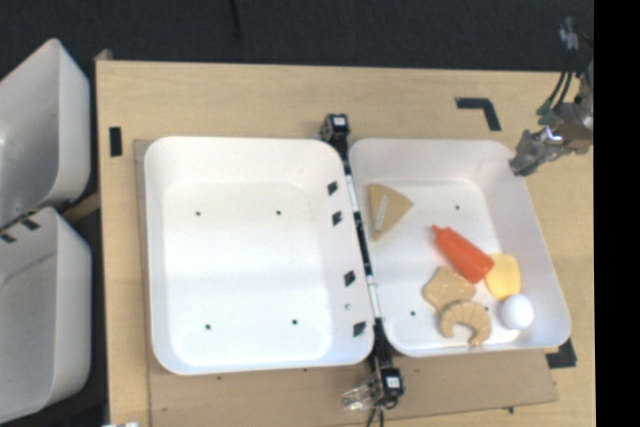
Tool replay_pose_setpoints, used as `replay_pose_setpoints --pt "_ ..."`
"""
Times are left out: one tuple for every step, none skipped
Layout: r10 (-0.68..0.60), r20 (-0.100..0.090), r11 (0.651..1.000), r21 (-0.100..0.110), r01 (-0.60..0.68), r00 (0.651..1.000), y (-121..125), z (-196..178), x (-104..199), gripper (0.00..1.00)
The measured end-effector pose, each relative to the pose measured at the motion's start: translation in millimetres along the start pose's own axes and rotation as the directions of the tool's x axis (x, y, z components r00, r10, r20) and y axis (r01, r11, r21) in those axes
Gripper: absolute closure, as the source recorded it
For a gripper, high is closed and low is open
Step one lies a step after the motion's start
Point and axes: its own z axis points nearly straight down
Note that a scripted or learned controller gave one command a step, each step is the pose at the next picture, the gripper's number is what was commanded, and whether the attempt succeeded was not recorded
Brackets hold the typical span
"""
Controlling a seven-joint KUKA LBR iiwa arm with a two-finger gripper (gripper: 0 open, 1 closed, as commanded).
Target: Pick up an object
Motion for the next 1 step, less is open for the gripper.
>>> replay_pose_setpoints --pt "0.006 -0.007 1.0 0.02 -0.006 1.0 -36.4 182.0 8.9 1.0"
